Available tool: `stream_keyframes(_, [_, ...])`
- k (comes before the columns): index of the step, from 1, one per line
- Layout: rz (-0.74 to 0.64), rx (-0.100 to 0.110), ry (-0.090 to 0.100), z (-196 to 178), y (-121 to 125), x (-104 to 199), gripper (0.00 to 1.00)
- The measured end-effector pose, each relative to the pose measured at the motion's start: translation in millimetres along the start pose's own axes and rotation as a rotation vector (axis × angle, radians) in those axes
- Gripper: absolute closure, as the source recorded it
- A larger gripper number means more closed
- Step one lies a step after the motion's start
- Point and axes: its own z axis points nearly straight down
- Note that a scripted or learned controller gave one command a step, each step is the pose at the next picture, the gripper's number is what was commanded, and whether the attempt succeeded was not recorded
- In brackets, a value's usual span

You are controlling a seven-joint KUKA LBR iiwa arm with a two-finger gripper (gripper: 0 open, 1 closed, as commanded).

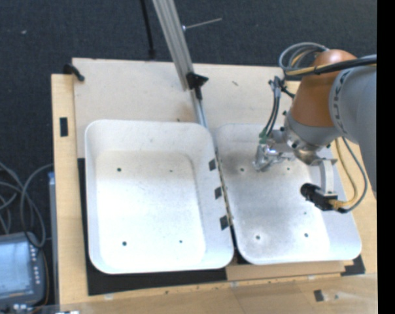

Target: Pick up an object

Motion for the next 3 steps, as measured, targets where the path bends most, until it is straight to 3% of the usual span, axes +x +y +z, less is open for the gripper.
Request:
stream_keyframes(1, [-0.008, -0.003, -0.001, -62, -5, 0, 1.0])
stream_keyframes(2, [-0.011, -0.001, 0.0, -99, -3, -1, 1.0])
stream_keyframes(3, [-0.015, 0.002, 0.001, -105, 14, 53, 1.0])
